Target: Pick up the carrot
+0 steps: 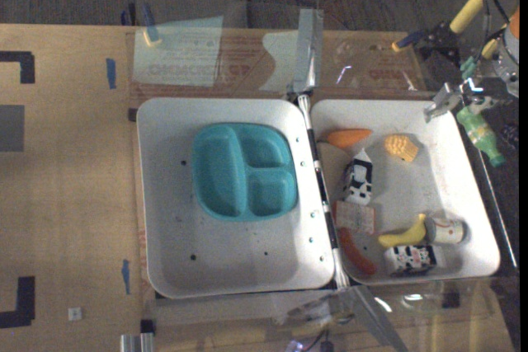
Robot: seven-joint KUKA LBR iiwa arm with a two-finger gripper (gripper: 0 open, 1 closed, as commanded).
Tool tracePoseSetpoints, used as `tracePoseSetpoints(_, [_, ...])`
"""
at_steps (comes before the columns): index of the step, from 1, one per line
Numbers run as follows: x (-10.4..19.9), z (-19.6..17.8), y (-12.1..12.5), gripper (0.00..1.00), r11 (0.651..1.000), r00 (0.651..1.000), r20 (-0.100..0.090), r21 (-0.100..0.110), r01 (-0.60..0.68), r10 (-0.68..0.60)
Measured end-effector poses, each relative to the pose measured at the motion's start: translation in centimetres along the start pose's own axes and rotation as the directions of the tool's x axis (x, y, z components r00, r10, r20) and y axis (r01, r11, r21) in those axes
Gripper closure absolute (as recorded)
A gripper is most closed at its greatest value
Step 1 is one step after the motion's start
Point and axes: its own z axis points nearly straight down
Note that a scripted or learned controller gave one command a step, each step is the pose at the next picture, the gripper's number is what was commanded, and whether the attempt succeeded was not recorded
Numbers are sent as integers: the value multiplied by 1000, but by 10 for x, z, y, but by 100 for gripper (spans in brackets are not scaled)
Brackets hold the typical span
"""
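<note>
Two shallow white bins side by side on my bench. Left bin [165, 260] holds a teal divided plate [244, 171], nothing I need there. Right bin [478, 251] is the busy one and has my target.

My gripper [452, 97] hangs over the right bin's far right corner, above the rim, well apart from the carrot. Whether it is apart or together, I cannot tell, too small and cluttered at this slant. Nothing is in it that I can see.

Right bin contents, bigger first: black-and-white cow-pattern carton [357, 180] standing mid-bin, a second cow-pattern carton [412, 258] lying at the near edge, a red sausage-like item [356, 251] along the left wall, a banana [403, 232], a small can [446, 230], a flat pinkish packet [355, 217], a yellow ridged piece [402, 147] (corn or waffle toy, unsure).

Carrot [346, 138]: orange, tapered, lying flat at the far left of the right bin, near the divider wall, just beyond the upright carton, apart from it.

Handling guess: light, stiff, smooth plastic toy, likely rolls and slips. I'd grip across the thick middle, fingers straddling its long axis, not the thin tip. Wall on one side leaves little room.
</note>
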Motion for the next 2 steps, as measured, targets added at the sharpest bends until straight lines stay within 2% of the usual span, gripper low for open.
tracePoseSetpoints(1, [17,130,6,0,974,974,2,-4,225,-225])
tracePoseSetpoints(2, [0,149,30,0,989,989,-16,2,147,-147])
